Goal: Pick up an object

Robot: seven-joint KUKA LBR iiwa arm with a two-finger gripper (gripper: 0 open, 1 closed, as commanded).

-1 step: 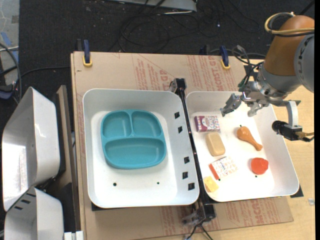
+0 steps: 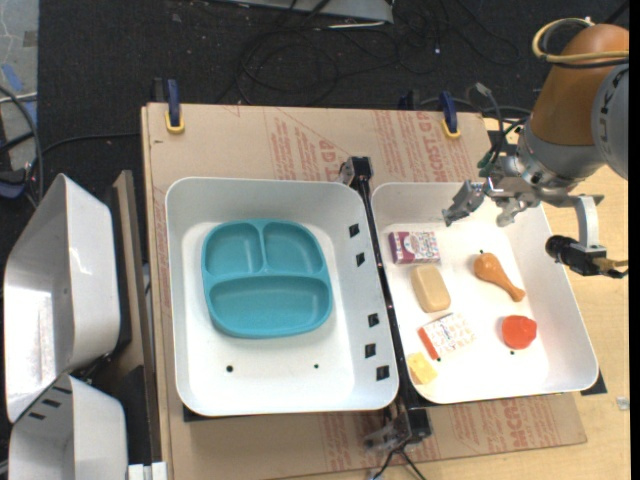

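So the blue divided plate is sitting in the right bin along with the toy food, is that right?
Not quite. The camera view shows the blue plate in the left bin, by itself. The toy food, such as the drumstick and the tomato, lies in the right bin.

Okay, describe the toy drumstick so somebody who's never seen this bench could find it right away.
Look in the right bin, the one beside the bin that holds the teal tray. The drumstick lies in its right half, just above the red piece and right of the tan block. It alone is orange-brown, with a round head tapering to a thin handle.
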